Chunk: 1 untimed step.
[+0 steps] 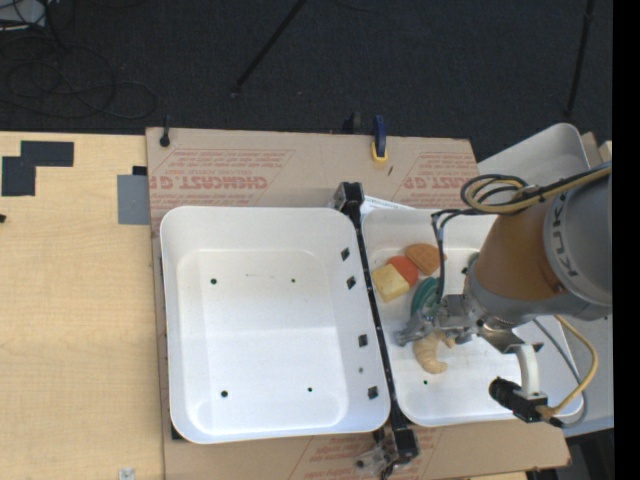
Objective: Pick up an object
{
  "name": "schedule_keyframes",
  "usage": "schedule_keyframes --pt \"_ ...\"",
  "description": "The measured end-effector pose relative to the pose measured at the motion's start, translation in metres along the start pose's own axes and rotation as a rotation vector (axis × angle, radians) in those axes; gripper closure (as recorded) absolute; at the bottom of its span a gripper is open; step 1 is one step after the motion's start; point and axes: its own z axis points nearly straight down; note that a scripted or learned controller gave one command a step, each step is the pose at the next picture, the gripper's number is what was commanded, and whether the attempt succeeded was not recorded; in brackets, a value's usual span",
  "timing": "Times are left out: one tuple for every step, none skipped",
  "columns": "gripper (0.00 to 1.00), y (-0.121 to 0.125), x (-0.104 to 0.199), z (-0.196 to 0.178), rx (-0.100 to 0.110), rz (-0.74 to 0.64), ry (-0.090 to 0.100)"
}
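- Your gripper (425, 326) sits low in the right bin (470, 408), among a cluster of small objects.
- Whether it is open or closed, you cannot tell; the wrist blocks the view.
- Candidate objects: a tan croissant-shaped piece (431, 356) just beside the gripper, a yellow block (391, 282), a red piece (405, 267), an orange piece (424, 258) and a teal item (427, 293).
- Judgement: nothing is visibly lifted; grasp and lift remain.
- The left bin (260, 318) plays no part yet.

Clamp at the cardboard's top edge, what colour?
Blue with a yellow tip, the clamp shows best in the camera view.
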Motion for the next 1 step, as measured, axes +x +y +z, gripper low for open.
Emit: schedule_keyframes --pt "1.00 0.0005 -0.0029 -0.0144 0.001 0.006 0.001"
